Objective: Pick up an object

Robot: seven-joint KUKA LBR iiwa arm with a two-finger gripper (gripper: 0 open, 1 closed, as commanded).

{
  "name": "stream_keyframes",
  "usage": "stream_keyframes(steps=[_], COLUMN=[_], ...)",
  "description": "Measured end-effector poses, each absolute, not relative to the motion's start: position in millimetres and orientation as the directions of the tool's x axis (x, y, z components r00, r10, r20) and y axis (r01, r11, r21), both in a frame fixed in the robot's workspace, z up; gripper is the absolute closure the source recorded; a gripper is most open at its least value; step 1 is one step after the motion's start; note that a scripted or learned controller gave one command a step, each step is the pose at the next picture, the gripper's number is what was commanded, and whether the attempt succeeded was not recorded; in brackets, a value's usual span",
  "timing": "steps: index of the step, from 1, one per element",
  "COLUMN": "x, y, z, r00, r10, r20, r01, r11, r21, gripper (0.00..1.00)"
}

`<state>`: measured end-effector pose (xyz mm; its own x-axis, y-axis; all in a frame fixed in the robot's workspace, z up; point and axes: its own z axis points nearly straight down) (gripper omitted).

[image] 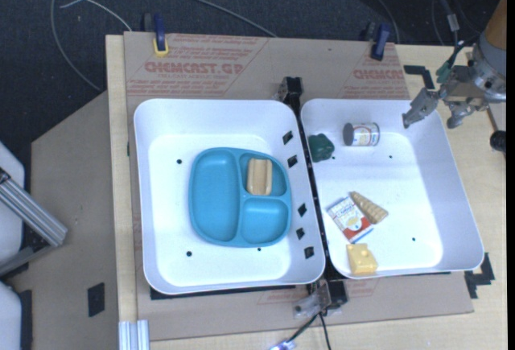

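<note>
The hand (434, 105) hangs over the far right edge of the right bin (451, 203), fingers spread, gripping nothing. Well off to its left, in the other bin (153, 179), a blue plate (217, 199) carries a tan block (259, 176). Nearest the hand lies a small can (362, 134) on its side: stiff and light I'd guess, but liable to roll, best pinched across its middle. Beyond it sits a dark green lump (323, 147), too blurred to name. Nearer me lie a packet (348, 217), a cone (370, 207) and a yellow piece (362, 259)
</note>
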<state>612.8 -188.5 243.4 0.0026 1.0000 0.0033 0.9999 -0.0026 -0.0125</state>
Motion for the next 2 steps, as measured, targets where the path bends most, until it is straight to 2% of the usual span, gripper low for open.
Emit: stream_keyframes(steps=[1,2], x=[615.2,606.6], y=[-188,-194], z=[250,199], r00=[0.000,0.001], r10=[1.000,1.000], r20=[0.001,0.002], r01=[1.000,1.000], r11=[0.000,-0.001], r21=[0.000,-0.006], gripper=[0.00,0.00])
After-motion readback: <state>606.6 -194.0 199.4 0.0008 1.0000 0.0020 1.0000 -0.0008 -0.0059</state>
